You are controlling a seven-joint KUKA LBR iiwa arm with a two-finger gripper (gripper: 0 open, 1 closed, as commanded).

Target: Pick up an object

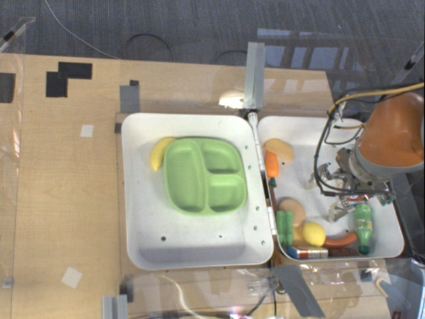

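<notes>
A: Starting from the left of the desk (60, 198), can you read any writing or brand names?

B: None that I can make out. There are only black patches (66, 77) on the wood and small pale squares, with no letters legible.

A: And the left bin (143, 244)?

B: It holds a green divided plate (202, 175) with three compartments, lying flat. A banana (158, 153) lies just beside the plate's left edge, partly tucked against it.

A: What about the right bin (302, 128)?

B: Along its left wall there is a pale roll-like piece (279, 149) and a carrot (271, 164) just below it. Farther down sit a tan round thing (292, 211), a green piece (284, 228), a lemon (313, 233), a red sausage shape (340, 240) and a marker-like stick (309, 252). A green bottle (362, 223) with a white label stands near the right wall; the label's print is too small to read.

A: The gripper?

B: The gripper (342, 195) hangs low over the right bin, just left of the bottle. Whether it is clenched or released, I cannot tell; nothing shows between its tips.
</notes>
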